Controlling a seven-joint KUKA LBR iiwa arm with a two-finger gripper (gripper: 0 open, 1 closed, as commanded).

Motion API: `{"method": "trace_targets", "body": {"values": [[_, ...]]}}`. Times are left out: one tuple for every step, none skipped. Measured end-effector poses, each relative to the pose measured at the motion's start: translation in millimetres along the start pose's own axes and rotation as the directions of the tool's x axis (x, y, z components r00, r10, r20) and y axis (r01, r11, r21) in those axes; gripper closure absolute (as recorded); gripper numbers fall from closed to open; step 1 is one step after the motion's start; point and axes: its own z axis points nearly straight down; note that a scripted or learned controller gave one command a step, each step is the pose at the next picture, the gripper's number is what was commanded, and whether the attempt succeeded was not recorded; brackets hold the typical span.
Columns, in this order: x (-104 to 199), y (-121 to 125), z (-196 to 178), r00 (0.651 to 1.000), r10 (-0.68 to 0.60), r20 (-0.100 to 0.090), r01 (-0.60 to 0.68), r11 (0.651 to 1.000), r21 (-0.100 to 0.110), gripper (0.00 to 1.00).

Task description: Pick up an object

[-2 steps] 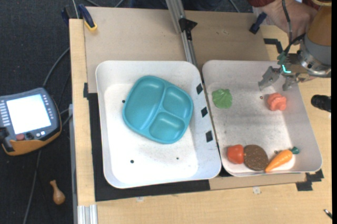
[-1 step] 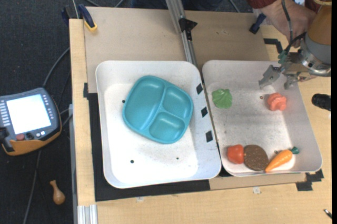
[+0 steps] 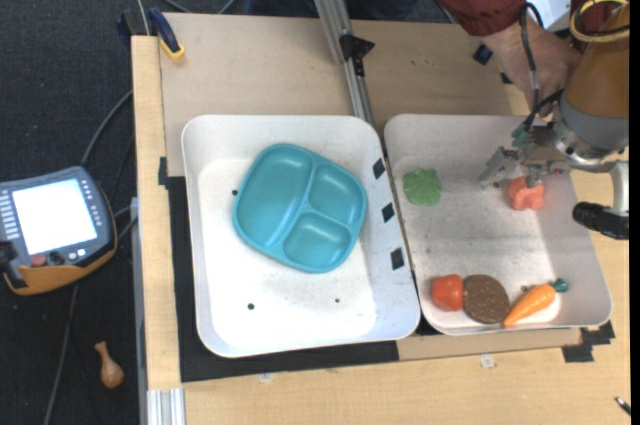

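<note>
My gripper [image 3: 524,175] hangs over the upper right part of the right bin [image 3: 470,243], fingers spread open. A salmon-pink object [image 3: 527,197] lies on the bin floor just below it, partly covered by the gripper and not gripped. To the left, a green leafy piece [image 3: 422,186] lies near the bin's left wall. Along the near edge sit a red tomato [image 3: 448,291], a brown oval piece [image 3: 485,298] and an orange carrot [image 3: 530,303].
The left bin [image 3: 225,313] holds a teal divided plate [image 3: 300,207]. A metal post [image 3: 335,13] slants down between the bins. A person's hand [image 3: 540,53] reaches in near the arm at the back right. A teach pendant [image 3: 50,228] lies on the floor at left.
</note>
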Motion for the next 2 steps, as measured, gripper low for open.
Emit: {"method": "trace_targets", "body": {"values": [[1.6,-6.8,51.4,1.000,0.000,-0.009,0.001,1.000,0.019,0.00],[-0.1,-7.7,60.6,1.000,0.004,0.003,-0.004,1.000,0.008,0.00]]}}
